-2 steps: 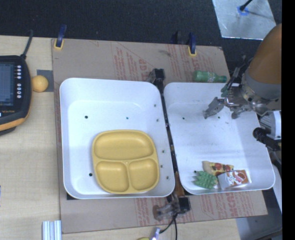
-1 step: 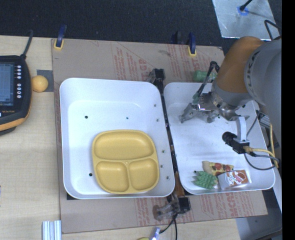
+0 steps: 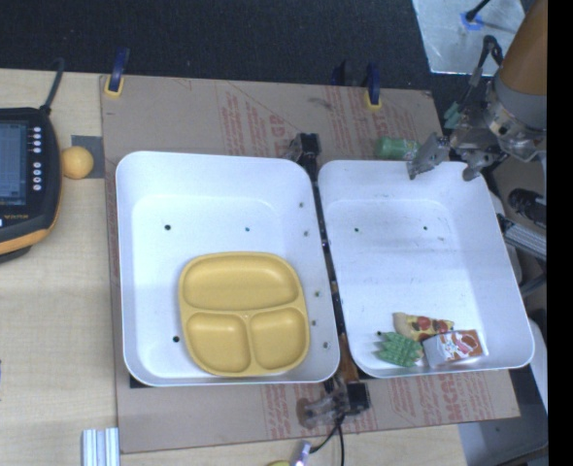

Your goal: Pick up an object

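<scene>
A yellow three-compartment tray (image 3: 244,312) lies in the left bin (image 3: 160,202). In the right bin (image 3: 413,250), near its front edge, sit a pizza-slice toy (image 3: 422,324), a green leafy toy (image 3: 399,349) and a small red-and-white packet (image 3: 456,346), close together. My gripper (image 3: 449,161) hangs above the far right corner of the right bin, fingers spread apart and open with nothing between them. It is far from the objects.
A teach pendant (image 3: 10,183) and a yellow ball (image 3: 77,161) lie on the bench to the left. A small green item (image 3: 396,148) rests on the cardboard just behind the right bin. Clamps (image 3: 372,83) hold the cardboard's far edge.
</scene>
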`<state>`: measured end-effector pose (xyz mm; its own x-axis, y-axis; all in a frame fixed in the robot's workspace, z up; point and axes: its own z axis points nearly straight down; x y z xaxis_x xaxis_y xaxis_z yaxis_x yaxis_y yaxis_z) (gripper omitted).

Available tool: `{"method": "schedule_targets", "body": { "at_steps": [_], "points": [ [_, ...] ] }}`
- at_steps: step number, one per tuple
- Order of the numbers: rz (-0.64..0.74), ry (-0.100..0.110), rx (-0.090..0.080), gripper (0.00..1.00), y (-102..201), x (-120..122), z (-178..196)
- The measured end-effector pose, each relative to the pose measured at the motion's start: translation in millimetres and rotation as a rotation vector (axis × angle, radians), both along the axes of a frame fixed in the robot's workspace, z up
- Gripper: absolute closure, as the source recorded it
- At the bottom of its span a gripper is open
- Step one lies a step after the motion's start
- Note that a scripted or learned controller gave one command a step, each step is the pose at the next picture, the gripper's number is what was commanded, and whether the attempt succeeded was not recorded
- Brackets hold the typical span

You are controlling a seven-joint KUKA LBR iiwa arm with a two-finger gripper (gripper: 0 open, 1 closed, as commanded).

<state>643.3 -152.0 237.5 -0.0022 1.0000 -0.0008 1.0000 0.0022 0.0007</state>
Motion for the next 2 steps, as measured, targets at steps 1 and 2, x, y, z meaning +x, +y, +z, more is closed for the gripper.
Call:
{"method": "schedule_targets", "body": {
  "at_steps": [1,2],
  "points": [
    [0.003,0.005,0.0,0.0,12.7,12.4,-72.0],
    [0.005,0.005,0.0,1.0,12.0,13.1,-60.4]
  ]
}}
